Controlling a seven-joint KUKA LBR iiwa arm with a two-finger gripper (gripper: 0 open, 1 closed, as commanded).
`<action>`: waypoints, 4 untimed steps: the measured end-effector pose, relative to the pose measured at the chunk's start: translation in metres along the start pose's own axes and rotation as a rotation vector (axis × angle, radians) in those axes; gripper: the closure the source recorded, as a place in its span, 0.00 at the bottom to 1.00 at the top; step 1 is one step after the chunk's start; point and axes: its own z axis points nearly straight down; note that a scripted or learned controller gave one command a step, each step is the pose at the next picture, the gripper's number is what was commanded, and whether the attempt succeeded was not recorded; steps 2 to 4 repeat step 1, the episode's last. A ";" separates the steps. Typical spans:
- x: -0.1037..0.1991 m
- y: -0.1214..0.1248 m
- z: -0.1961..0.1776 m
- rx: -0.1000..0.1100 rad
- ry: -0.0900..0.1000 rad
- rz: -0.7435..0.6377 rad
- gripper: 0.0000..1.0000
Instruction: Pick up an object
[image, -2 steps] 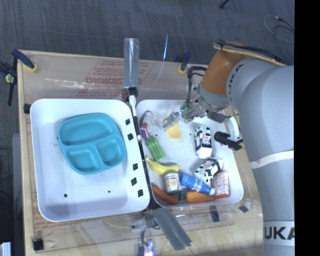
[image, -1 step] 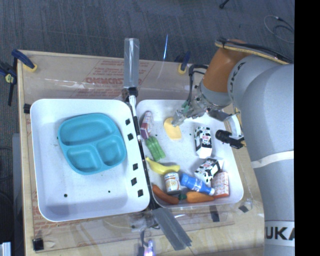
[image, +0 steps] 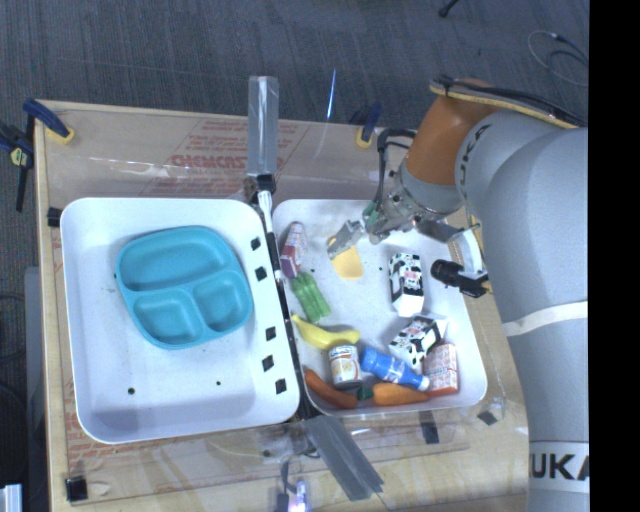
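Sectioned tray (image: 183, 285) in left bin (image: 90, 400); banana (image: 323, 335), carrot (image: 400, 393), cartons in right bin (image: 475, 345).

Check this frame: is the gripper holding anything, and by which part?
Nothing is held. The gripper hovers open over the right bin, just above the yellow wedge, with nothing between its fingers.

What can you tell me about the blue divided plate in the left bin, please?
The blue plate is a light blue tray with rounded corners, looking like matte plastic. Raised ridges split it into three sections: one long one along its upper edge and two smaller ones below. It lies flat and slightly turned on the floor of the left bin, toward the upper middle. Its sections hold nothing, and nothing else touches it.
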 end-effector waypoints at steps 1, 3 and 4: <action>0.000 0.001 -0.009 0.000 0.000 -0.004 1.00; 0.000 0.001 -0.009 0.000 0.000 -0.004 1.00; 0.000 0.001 -0.009 0.000 0.000 -0.004 1.00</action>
